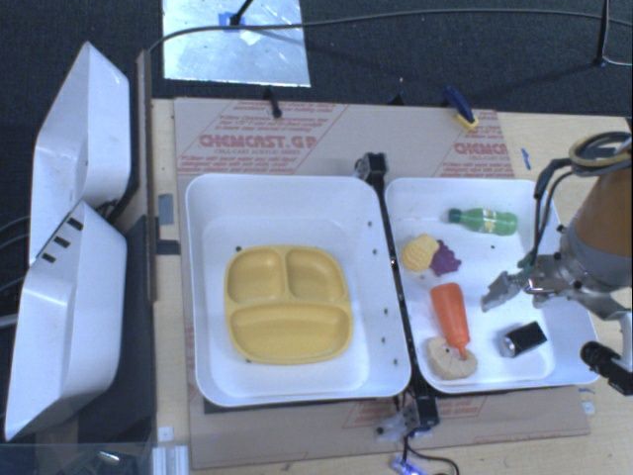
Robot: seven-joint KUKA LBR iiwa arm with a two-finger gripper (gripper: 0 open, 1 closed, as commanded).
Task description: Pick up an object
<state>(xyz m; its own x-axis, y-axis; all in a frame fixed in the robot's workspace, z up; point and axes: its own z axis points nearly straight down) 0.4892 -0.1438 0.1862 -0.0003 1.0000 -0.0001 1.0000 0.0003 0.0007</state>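
The right bin (410, 201) holds a green bottle (484, 221) lying at the back. A yellow and purple toy fruit cluster (430, 255) sits near its left wall. An orange carrot-shaped piece (449, 313) lies in the middle, touching a tan round piece (450, 358) at the front. A small black block (523, 338) rests at the front right. My gripper (502, 291) hangs over the right part of this bin, right of the carrot and just above the black block in the view. Nothing shows in its grasp.
The left bin (287, 191) holds a yellow divided plate (288, 303). The arm's orange band (605, 221) and a looping cable (546, 191) stand over the right bin's right edge. A cardboard sheet (326, 132) lies under both bins. White housings (74, 236) stand at far left.
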